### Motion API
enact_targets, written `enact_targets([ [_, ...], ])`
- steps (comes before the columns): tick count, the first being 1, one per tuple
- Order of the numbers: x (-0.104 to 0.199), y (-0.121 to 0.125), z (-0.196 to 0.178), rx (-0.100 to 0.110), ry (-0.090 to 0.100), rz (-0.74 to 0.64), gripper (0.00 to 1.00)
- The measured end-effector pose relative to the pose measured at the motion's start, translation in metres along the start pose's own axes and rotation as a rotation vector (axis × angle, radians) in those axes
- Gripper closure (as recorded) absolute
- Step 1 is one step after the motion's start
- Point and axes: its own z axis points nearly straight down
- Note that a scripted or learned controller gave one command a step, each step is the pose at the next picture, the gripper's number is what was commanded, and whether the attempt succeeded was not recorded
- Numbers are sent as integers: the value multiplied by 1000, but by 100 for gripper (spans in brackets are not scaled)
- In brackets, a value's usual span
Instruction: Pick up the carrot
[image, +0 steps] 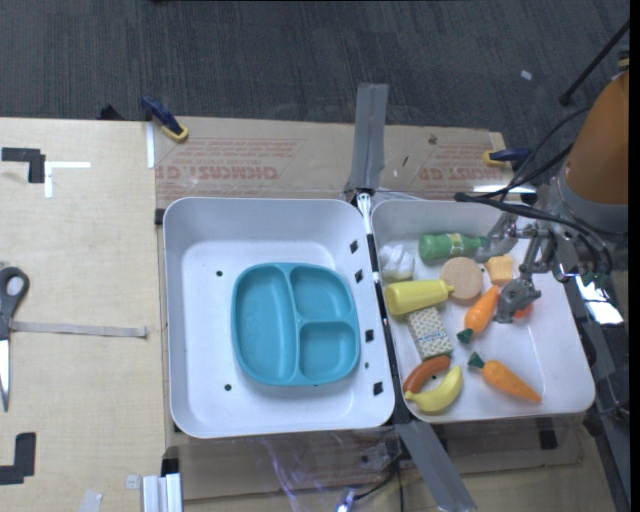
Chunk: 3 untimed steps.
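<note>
Carrot (508, 380), orange, tapered, green-topped, lying flat; end effector (520, 290) above, finger state seemingly unreadable.

Glossy plastic carrot (506, 379), smooth teal plastic plate (297, 324), metal pincer (519, 297)

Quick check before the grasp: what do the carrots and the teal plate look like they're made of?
The upper carrot and lower carrot look like moulded plastic toys: uniform bright orange, smooth skin, stiff green caps. They could be rubbery; the look leaves that open. The teal plate appears to be hard plastic with a matte-to-satin finish, judging by its rounded moulded dividers and even colour.
</note>
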Motion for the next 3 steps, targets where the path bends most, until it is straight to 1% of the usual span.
enact_targets([
  [1, -14, -21, 142, 0, 0, -22, 0],
  [2, -17, -20, 131, 2, -5, -25, 100],
  [3, -45, 55, 54, 0, -2, 115, 100],
])
